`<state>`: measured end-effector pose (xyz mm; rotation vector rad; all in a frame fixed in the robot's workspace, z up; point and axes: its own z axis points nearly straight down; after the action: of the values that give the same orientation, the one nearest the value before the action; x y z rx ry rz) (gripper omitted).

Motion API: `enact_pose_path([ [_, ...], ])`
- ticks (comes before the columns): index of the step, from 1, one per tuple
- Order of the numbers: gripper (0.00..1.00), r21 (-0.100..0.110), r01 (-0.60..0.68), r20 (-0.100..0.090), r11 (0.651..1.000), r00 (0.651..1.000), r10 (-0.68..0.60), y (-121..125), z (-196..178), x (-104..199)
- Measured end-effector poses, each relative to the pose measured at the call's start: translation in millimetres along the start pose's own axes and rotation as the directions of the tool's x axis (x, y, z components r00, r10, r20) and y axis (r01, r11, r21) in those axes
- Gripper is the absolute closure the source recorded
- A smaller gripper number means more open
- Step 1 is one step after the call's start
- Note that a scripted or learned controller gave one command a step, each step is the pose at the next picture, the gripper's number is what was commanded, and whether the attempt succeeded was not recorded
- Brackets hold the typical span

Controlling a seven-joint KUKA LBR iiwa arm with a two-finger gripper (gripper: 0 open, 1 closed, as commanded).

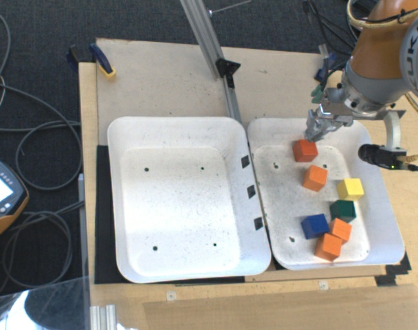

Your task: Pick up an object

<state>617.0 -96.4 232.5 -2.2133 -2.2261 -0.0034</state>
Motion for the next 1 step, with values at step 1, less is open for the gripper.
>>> enact_pose_path([
  [1, 1.0, 0.001, 0.0, 0.0, 1.0, 1.0, 0.0, -22.8, -11.9, 45.8],
])
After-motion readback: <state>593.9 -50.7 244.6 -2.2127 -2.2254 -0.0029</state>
